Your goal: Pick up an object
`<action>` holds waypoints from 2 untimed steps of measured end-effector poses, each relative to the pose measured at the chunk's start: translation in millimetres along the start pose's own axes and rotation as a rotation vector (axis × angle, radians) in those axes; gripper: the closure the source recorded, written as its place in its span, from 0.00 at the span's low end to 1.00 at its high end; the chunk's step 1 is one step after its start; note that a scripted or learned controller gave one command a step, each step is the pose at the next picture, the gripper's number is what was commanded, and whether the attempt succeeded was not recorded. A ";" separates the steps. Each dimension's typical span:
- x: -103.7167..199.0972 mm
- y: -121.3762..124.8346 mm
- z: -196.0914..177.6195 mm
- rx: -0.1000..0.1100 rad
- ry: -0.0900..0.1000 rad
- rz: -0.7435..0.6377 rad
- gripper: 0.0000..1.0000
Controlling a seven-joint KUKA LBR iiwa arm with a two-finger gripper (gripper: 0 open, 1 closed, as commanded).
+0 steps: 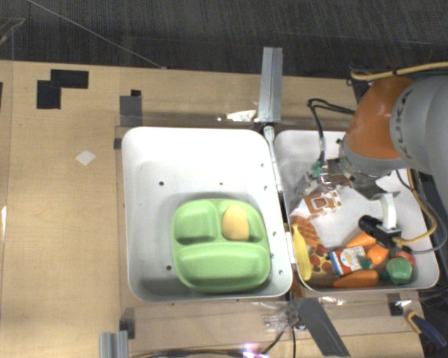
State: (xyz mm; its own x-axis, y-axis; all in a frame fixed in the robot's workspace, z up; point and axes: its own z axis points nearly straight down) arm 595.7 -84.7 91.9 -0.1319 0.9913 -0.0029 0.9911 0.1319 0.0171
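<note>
Where the arm (403, 125) overhangs, the right bin (430, 274) is partly hidden.

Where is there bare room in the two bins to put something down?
The left bin has bare floor between its far wall and the green tray, and a strip along its left wall. The tray's long near compartment is bare; a yellow fruit sits in its right far compartment. The right bin is crowded: toy food fills its near end, the arm covers the far end.

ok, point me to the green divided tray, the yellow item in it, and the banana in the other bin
green divided tray (222, 263): camera view, floor of its large front compartment.
yellow item (237, 223): camera view, its middle, in the tray's upper right compartment.
banana (301, 253): camera view, mid-length, by the right bin's left wall.
</note>
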 end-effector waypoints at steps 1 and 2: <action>-13.2 -81.5 -3.2 0.004 0.000 -0.039 0.00; -12.8 -90.1 -3.3 -0.012 -0.004 -0.060 0.00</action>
